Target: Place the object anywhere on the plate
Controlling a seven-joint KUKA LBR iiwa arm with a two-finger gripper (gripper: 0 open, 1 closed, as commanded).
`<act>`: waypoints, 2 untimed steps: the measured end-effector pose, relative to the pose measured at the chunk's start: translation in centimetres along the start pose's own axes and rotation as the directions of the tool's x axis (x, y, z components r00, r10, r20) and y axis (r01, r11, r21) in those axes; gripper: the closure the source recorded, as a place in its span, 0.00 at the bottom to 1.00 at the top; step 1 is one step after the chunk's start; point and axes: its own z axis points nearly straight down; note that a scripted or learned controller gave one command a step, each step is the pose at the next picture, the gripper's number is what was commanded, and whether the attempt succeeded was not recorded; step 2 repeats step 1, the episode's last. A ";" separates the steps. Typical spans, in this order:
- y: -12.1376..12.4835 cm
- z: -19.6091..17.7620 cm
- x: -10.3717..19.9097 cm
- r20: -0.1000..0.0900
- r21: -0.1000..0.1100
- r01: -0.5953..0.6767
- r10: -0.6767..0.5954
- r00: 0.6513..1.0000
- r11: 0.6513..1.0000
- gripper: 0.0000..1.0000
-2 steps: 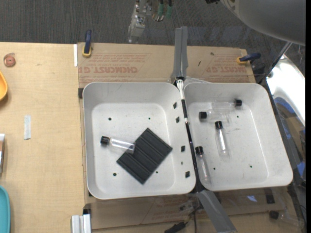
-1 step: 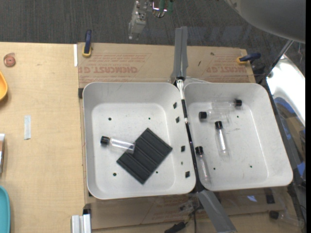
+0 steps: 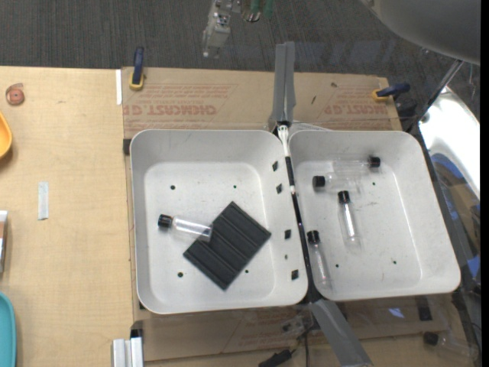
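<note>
Two white bins sit side by side on cardboard sheeting (image 3: 229,102). The left bin (image 3: 145,281) holds the plate (image 3: 228,245), a black ribbed rectangle lying flat and turned diagonally, a little right of the bin's middle and toward the near wall. The object, a clear vial with a black cap (image 3: 186,226), lies on its side in the same bin, just left of the plate. Its cap points left and its bottom end reaches the plate's left edge; contact or slight overlap there cannot be settled from this angle, but most of the vial lies on the bin floor. The right bin (image 3: 428,205) holds four more clear capped vials: two lying crosswise near the far wall (image 3: 353,166), one lengthwise near the middle (image 3: 348,220), and one along the left wall (image 3: 318,260). The arm (image 3: 435,6) shows as a grey mass at the far right, above and beyond the bins, well apart from both the object and the plate. Claw state: cannot tell. Two clamps pin the cardboard at its far edge, one at the left (image 3: 137,69) and one at the right (image 3: 390,92).
</note>
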 end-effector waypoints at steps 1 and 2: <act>0.1 -0.8 -0.1 0.002 -0.001 0.000 0.000 1.000 1.000 1.00; 0.1 -0.8 -0.1 0.002 -0.001 0.000 0.000 1.000 1.000 1.00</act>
